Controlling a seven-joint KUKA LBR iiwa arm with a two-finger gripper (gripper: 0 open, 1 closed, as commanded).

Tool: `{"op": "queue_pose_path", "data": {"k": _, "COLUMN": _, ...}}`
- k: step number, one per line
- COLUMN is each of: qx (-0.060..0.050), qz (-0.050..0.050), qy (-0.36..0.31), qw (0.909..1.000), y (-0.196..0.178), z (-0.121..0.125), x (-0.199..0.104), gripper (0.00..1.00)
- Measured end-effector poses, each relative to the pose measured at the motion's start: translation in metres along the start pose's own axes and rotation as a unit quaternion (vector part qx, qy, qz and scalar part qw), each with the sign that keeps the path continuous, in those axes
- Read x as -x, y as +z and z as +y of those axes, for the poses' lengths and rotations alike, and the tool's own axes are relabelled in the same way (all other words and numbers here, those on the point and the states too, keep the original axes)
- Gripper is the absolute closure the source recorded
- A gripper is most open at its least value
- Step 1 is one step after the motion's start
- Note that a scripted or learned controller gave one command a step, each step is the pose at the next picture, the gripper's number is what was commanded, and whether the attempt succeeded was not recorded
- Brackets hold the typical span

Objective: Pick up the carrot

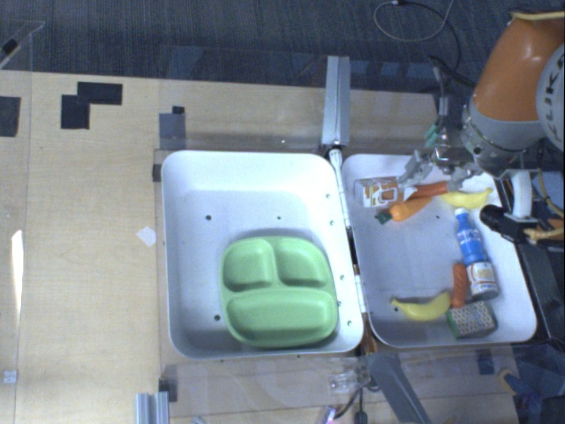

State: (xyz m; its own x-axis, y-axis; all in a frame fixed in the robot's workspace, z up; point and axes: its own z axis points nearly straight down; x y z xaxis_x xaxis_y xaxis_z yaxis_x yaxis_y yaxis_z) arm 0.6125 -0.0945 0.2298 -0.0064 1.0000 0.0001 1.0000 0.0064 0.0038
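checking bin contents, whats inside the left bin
A green tray with three compartments lies in the left bin, toward its near side. The bin floor beneath it is covered.

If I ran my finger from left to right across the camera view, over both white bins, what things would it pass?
Green divided plate in the left bin → small snack packet → carrot → blue bottle. The bananas, can and gripper overlap these in left-right order, so I leave them out.
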Motion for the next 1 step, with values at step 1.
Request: {"op": "queue_pose_path", "data": {"k": 1, "qx": 0.002, "qz": 0.0, "qy": -0.101, "qw": 0.9949, "y": 0.1276, "z": 0.016, "x": 0.0201, "gripper": 0.0}}
